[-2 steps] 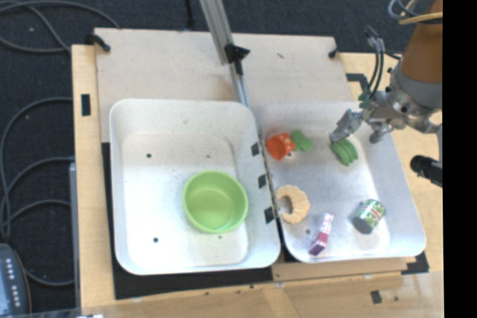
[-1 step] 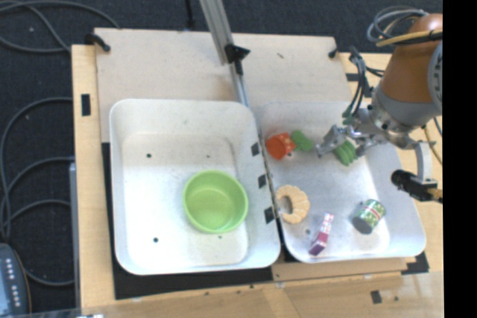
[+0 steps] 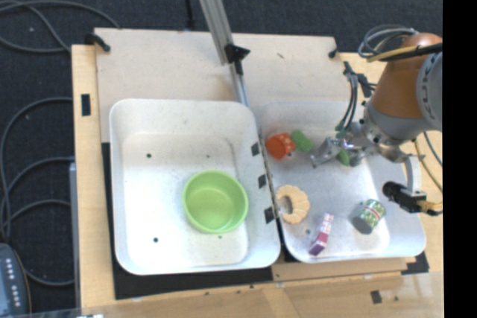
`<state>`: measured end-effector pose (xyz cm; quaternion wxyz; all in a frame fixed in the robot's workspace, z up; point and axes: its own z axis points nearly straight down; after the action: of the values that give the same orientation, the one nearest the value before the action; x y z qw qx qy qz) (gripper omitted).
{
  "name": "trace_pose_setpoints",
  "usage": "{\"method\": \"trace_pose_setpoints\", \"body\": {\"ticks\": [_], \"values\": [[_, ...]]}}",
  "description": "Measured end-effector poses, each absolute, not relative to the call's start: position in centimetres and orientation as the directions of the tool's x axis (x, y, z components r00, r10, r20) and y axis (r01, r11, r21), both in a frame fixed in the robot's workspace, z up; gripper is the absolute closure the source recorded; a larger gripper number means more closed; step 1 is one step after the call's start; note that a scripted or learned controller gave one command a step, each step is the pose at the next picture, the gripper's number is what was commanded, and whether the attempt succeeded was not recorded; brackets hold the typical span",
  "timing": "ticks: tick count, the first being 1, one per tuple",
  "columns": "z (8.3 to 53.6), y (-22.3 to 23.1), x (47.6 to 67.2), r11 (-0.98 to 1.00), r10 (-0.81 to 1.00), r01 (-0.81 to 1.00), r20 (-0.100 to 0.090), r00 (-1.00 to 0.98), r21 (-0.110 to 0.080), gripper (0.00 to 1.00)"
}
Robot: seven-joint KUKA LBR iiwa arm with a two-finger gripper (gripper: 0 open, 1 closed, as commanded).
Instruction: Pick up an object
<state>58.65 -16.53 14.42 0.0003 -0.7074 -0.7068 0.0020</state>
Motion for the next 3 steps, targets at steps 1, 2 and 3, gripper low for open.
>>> {"method": "trace_pose_setpoints", "body": {"ticks": [1,2,3], "values": [[15.8,-16.6,58.8,-0.005,1.000,1.000,-0.002,0.005,0.004,1.00],[20.3,-16.5,59.5,0.003,1.000,1.000,-0.001,-0.003,0.006,1.00],[22.5,-16.7,59.6,0.003,1.000,1.000,-0.001,-0.003,0.004,1.00]]}}
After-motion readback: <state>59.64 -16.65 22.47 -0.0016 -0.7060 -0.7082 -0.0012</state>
